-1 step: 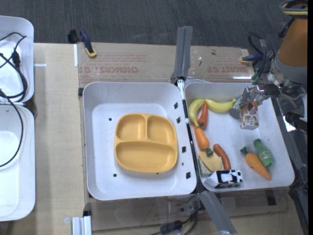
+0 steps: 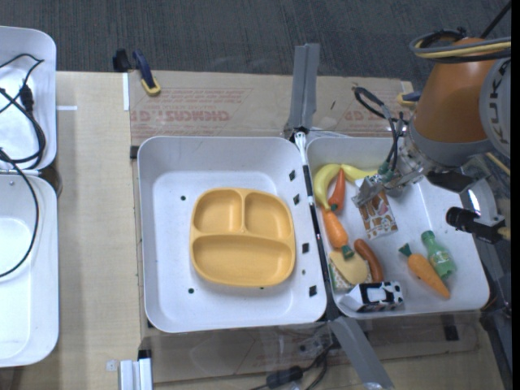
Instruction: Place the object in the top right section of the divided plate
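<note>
The divided plate (image 2: pixel 242 238) lay alone in the left bin (image 2: pixel 162 218), open from above. The right bin (image 2: pixel 467 295) was crowded with toys, and the arm (image 2: pixel 459 96) hung over its top corner.

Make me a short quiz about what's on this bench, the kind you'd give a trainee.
1. True or false: the yellow divided plate lies in the left bin.
2. Which lies nearest the gripper? A the toy car B the patterned packet C the green bottle
3. Fill in: the banana lies in the ___ bin.

Key: 1 true. 2 B; the packet lies just below the gripper, though whether it is gripped is unclear. 3 right.
</note>
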Motion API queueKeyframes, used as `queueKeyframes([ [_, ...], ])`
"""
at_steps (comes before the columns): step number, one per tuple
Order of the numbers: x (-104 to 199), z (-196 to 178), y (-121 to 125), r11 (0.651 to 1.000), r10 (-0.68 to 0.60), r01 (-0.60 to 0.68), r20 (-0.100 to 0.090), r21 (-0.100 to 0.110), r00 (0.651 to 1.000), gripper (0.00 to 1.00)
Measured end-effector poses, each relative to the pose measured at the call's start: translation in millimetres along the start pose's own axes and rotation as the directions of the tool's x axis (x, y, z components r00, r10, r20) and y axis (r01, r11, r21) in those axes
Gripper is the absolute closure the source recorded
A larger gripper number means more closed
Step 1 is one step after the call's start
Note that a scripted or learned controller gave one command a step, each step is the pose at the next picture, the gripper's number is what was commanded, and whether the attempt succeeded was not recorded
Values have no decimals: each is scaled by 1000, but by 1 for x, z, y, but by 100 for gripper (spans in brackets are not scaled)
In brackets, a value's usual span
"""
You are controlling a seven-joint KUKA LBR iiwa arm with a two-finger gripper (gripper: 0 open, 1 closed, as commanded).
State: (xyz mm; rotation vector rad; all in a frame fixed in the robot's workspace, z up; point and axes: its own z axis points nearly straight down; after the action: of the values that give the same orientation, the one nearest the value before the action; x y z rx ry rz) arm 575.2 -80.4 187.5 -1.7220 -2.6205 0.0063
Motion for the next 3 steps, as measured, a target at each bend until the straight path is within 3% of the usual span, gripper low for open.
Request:
queueKeyframes([
  [1, 57, -1, 53, 1000, -31, 31, 2, -2, 1000, 100],
  [2, 112, -1, 71, 998, -58, 58, 3, -1, 998, 100],
  [3, 111, -1, 70, 998, -57, 57, 3, -1, 998, 0],
])
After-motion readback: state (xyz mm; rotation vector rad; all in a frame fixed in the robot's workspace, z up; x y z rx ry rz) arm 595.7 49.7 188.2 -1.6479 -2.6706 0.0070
